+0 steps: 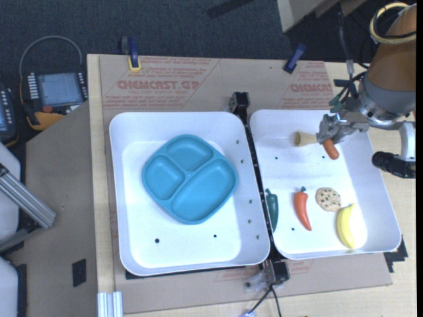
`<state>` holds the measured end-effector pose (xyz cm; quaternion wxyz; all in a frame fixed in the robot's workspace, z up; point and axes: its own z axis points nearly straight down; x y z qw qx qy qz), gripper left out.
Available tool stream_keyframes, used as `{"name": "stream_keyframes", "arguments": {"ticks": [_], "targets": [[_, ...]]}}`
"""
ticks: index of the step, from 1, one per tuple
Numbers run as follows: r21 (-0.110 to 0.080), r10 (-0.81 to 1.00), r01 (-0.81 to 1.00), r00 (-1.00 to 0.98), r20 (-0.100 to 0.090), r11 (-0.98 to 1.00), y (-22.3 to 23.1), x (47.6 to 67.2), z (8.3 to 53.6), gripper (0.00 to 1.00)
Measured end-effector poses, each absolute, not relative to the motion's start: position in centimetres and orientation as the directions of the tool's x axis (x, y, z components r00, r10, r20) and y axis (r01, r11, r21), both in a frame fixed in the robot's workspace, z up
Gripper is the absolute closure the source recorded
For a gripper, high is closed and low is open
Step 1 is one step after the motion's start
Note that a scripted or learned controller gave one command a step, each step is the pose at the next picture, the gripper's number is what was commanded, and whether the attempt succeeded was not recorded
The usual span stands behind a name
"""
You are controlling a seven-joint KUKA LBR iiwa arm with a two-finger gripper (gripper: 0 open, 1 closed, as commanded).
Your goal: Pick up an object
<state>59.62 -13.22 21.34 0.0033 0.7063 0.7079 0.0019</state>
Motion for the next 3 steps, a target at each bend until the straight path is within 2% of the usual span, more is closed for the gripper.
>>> {"name": "stream_keyframes", "arguments": {"ticks": [1,2,3], "targets": [[0.008,1.0,1.0,-0.001,-0.002,0.001,-13.2,59.8,26.7,1.0],[-0.002,1.0,1.0,-0.006,0.002,0.006,-8.2,60.8,25.0,1.0],[0.001,1.0,1.0,-0.006,0.001,0.006,-3.3,62.2,24.3,1.0]]}}
